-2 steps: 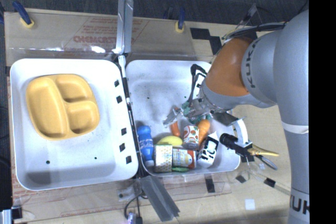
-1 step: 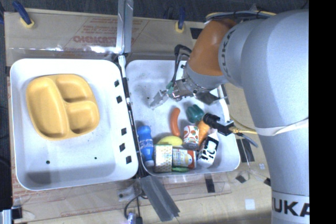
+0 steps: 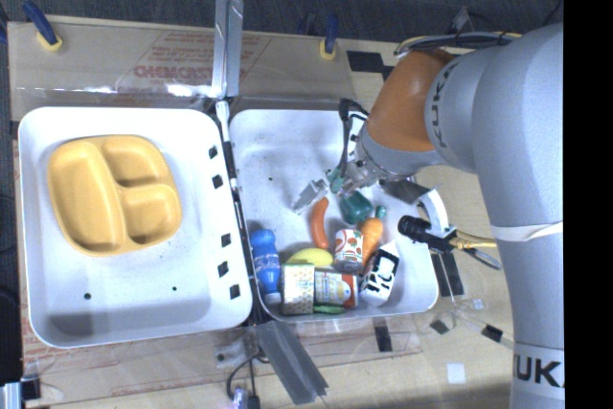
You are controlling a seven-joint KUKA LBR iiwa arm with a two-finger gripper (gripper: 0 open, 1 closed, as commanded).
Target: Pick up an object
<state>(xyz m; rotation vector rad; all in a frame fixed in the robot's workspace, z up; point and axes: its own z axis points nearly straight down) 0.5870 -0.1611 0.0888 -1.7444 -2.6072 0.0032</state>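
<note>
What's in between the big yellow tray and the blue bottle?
In the camera view, the yellow tray lies in the left bin and the blue bottle in the right bin. Between them are bare white bin floor and the two bins' touching walls.

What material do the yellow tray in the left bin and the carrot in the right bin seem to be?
The yellow tray looks like moulded plastic, matte with soft highlights and rounded compartments. The carrot is probably a smooth plastic toy, evenly orange, though I cannot tell for certain.

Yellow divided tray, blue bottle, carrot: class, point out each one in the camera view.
yellow divided tray (image 3: 113, 193): camera view, central ridge between compartments.
blue bottle (image 3: 263, 261): camera view, middle of its body.
carrot (image 3: 320, 222): camera view, mid-length.
</note>
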